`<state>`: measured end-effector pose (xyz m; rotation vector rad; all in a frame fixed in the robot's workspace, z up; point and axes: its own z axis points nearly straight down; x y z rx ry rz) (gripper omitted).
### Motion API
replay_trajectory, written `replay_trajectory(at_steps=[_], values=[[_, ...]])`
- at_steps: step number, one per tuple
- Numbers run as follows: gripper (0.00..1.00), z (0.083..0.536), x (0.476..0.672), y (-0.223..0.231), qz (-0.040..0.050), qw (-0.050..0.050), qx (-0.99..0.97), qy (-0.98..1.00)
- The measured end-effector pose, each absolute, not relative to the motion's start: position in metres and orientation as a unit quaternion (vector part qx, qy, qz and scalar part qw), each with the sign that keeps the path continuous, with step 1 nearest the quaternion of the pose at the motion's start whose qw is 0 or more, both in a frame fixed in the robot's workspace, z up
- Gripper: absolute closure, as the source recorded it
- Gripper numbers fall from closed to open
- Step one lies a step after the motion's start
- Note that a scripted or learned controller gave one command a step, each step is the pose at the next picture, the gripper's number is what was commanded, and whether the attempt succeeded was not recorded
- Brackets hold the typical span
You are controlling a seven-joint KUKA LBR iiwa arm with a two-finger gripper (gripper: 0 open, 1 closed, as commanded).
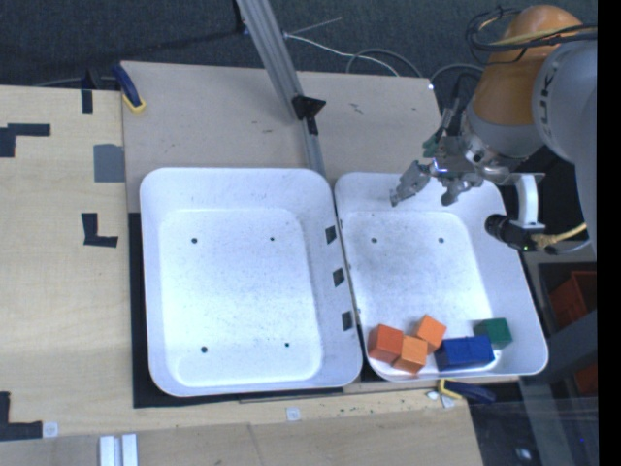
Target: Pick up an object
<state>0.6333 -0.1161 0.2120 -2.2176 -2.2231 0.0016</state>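
Note:
My gripper [425, 192] hangs above the far rim of the right bin [417, 260], fingers spread open with nothing between them. At the bin's near edge lies a cluster of blocks: an orange cube [387, 341], a second orange cube [414, 352], a third orange one [431, 330], a blue block [464, 353] and a small green block [496, 331]. The gripper is well away from the blocks, at the opposite end of the bin.
The left bin [238, 280] sits beside the right one. A grey metal pole [277, 56] slants in from the top toward the gap between the bins. Cables trail on the bench behind the right bin.

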Motion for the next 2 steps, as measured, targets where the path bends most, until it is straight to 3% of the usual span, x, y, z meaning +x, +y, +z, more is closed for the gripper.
replay_trajectory(at_steps=[1, 2], values=[[0.00, 0.212, 0.633, -0.116, 0.0005, 0.001, -0.706, -0.708], [0.00, 0.278, 0.585, -0.130, -0.0008, -0.002, -0.707, -0.707]])
